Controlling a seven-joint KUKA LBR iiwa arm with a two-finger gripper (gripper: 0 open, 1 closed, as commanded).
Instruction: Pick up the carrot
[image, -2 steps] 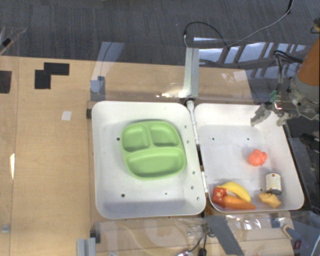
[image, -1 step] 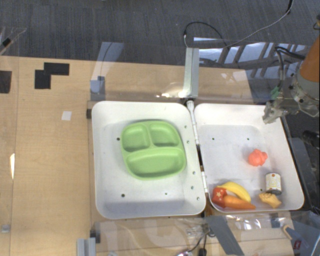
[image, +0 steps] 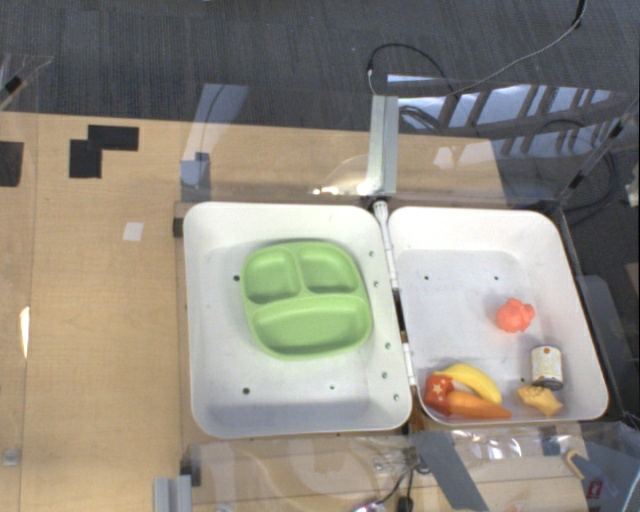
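Along the near wall of the right bin (image: 560, 250), the carrot (image: 478, 406) is lying flat, with its thin end pointing to the right. It is touching the banana (image: 474, 381) behind it, and its thick end is pressing against a red fruit (image: 437, 389) in the bin's near-left corner. These three are sitting so tightly together probably because they slid down into the corner, so the carrot is having very little free room on those sides.

Further right, a yellow piece of food (image: 541, 400) is resting near the front wall, and a small can (image: 546, 365) is standing just behind it. An orange-pink lump (image: 515, 315) is lying apart, nearer the middle of the bin.

The left bin (image: 215, 400) is holding a green divided plate (image: 303, 298), well apart from the carrot.

About the claw I cannot tell how far it is open or whether it is holding anything. In my judgement the task is not yet started, because the carrot is resting on the bin floor. The grasp looks difficult: the wall and the banana are crowding the carrot, so the fingers may need to come across its free, thinner part.
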